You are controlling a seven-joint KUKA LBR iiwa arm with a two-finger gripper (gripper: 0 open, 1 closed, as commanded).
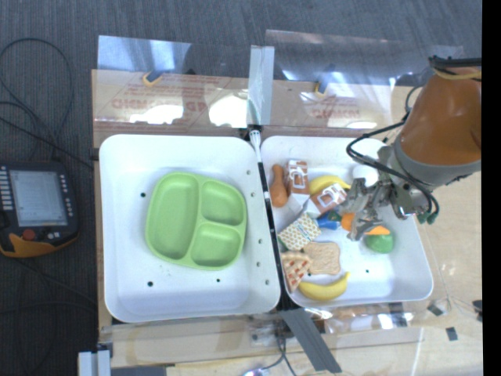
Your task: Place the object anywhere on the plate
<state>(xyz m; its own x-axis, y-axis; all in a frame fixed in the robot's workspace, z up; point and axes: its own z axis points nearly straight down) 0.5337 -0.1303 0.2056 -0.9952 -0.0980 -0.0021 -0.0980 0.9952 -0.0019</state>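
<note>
The gripper (365, 219) is seen low in the right bin (407, 280), among the toy food. Whether anything is held cannot be told. A green ball (380, 243) lies just beside it, and a banana (326, 287) lies nearer the front. The green plate (197, 219) is well off to the side, in the left bin (125, 280). No writing can be read.

Dark grey ribbed carpet (235, 6) covers the floor from nine o'clock round to two o'clock. A pendant (35, 208) with a pale screen lies on it at nine o'clock, black cables (31, 77) looping off toward ten. The wooden bench (117, 92) fills the middle, glare patches on clear shields (329, 53) at twelve. Metal brackets (305, 343) sit at six o'clock.
</note>
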